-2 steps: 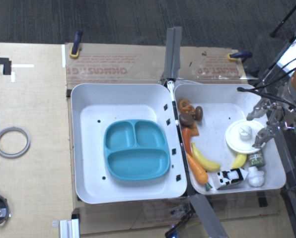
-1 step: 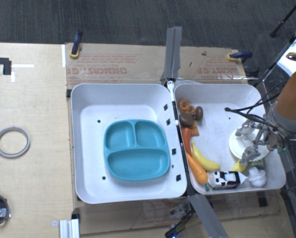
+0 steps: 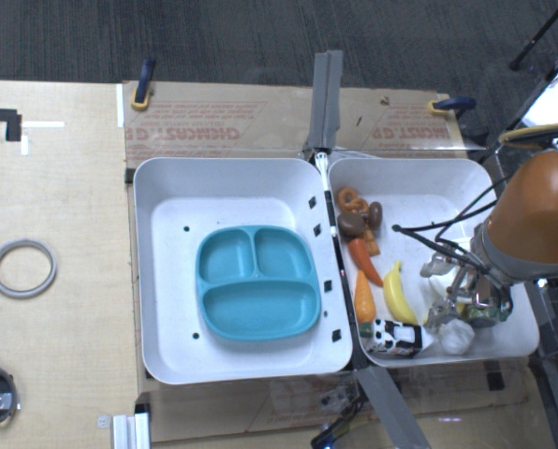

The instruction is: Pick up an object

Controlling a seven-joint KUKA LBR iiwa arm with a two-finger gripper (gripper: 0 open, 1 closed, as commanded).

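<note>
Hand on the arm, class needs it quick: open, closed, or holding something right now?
Hand: cannot be told. It sits low in the right bin, beside the banana and above a white object.

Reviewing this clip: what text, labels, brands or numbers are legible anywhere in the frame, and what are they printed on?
Red lettering runs in strips along the cardboard sheet behind the two white bins; it appears upside down or mirrored from this camera and is too blurred to read with confidence.
Nothing readable on the blue divided plate, the banana, the black-and-white toy or the tape roll.
No other text is legible.
</note>
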